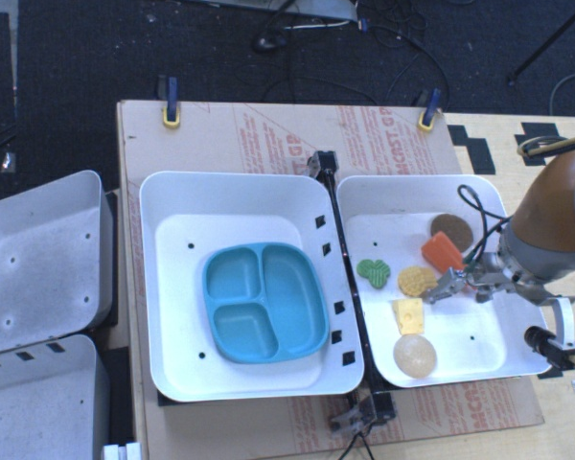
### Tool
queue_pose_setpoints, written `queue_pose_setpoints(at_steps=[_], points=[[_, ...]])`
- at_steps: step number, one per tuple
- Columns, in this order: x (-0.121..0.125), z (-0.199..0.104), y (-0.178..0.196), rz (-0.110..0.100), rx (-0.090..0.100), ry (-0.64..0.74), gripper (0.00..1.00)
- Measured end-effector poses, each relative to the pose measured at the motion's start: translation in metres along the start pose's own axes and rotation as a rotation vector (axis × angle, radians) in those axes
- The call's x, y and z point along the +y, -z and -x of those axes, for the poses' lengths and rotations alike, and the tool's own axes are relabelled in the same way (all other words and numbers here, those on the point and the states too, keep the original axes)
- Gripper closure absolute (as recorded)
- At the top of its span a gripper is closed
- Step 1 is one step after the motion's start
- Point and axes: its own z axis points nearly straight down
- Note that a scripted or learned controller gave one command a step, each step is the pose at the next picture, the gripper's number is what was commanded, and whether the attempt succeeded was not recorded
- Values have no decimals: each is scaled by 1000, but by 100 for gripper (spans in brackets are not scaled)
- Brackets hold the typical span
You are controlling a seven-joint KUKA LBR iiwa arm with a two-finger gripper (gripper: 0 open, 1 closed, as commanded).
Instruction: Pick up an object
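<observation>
Several toy foods lie in the right bin point(479, 348). A brown disc point(451, 227) sits at the back, with an orange-red block point(441, 251) just in front of it. A green leafy piece point(373, 273) and a round yellow waffle point(417, 281) lie mid-bin. Nearer the front are a yellow cheese block point(409, 315) and a pale round ball point(414, 356). My gripper point(460, 286) hangs low in the right bin, just right of the waffle and below the orange-red block. Nothing is visibly held in it.
The left bin point(172, 257) holds a blue three-compartment plate point(264, 301). A black divider point(340, 257) separates the two bins. The arm's grey body and orange band point(554, 220) cover the right bin's right side. A black cable point(474, 209) loops over the back of that bin.
</observation>
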Motion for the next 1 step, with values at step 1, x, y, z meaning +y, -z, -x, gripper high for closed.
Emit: queue_pose_setpoints(at_steps=[1], points=[[1, 0, 12, 4, -2, 0, 100]])
